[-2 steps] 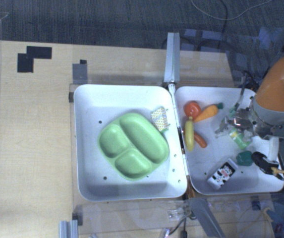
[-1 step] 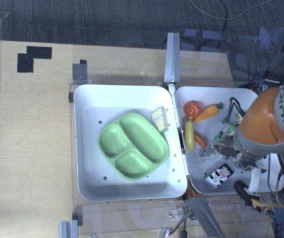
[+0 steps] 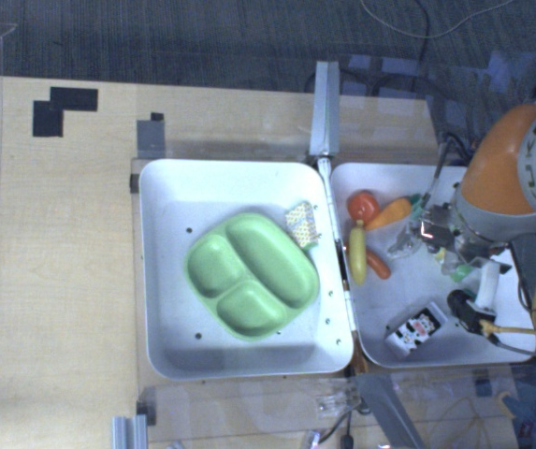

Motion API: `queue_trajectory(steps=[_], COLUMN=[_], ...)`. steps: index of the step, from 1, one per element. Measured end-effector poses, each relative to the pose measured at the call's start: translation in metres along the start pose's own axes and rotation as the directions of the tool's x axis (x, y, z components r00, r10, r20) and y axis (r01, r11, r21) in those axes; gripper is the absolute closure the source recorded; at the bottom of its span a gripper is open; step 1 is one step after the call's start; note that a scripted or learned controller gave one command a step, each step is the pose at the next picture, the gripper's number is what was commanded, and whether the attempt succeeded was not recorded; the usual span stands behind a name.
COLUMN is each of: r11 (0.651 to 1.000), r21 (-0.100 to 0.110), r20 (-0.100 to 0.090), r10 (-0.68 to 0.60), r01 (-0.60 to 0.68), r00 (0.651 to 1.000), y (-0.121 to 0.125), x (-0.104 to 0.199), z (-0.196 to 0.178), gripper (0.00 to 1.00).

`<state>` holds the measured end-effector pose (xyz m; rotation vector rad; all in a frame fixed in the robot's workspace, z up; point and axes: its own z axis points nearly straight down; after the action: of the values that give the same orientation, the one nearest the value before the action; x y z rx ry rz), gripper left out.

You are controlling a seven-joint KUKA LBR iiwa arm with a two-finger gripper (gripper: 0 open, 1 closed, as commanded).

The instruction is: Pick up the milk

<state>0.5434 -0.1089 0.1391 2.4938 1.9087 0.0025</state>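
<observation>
- The bench is pale wood, with black tape marks near its far left corner.
- The left bin sits beside the right bin, their inner walls touching.
- A green divided plate lies in the middle of the left bin, its three compartments bare.
- A small patterned packet leans at the left bin's right wall, near the far right corner and just beside the plate's rim.
- In the right bin, a yellow vegetable lies along the left wall.
- A red tomato sits near the far left corner, just above the yellow piece.
- A small orange-red piece lies slanted beside the yellow one's near end.
- A carrot lies tilted, touching the tomato's right side.
- The gripper hangs over the middle of the right bin, just right of the carrot; I cannot tell whether it is apart or together, and nothing is seen held.
- The milk, a small black-and-white carton, lies on its side by the right bin's near edge, apart from the gripper.
- The arm reaches in over the right edge.
</observation>
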Motion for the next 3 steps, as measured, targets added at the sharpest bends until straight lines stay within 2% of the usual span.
queue_trajectory(steps=[1, 2, 3], r11=[0.989, 0.973, 0.873], r21=[0.001, -0.001, 0.0], r20=[0.0, 0.0, 0.0], r10=[0.149, -0.232, -0.487], r01=[-0.149, 0.232, 0.487], r00=[0.989, 0.973, 0.873], y=[-0.014, 0.057, -0.028], x=[-0.042, 0.044, 0.032], z=[-0.005, -0.022, -0.07], gripper=[0.0, 0.0, 0.0])
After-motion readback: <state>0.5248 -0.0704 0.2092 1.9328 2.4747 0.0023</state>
